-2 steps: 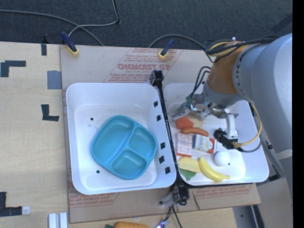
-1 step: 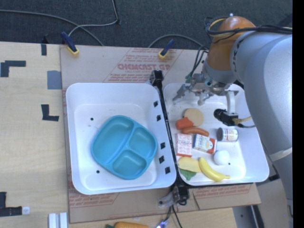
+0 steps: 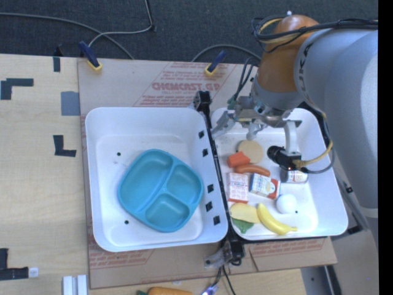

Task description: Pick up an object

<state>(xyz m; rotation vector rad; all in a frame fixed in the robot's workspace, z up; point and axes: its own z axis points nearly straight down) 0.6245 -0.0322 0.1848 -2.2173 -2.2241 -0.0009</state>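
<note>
Gripper above right bin, finger state impossible to tell, round beige food piece just below it, banana near front, blue divided plate in left bin

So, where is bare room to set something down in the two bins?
Left bin: bare white floor along the far wall and both near corners, around the blue divided plate. Right bin: crowded; banana, egg and cartons leave little room.

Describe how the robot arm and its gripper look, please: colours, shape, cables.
The arm is thick, rounded and light grey, with a glossy orange band above the wrist. Thin black cables loop over the orange part. Below sits a grey metal wrist, then the gripper with slim metallic parts. A black piece with a yellowish cable hangs beside it.
</note>
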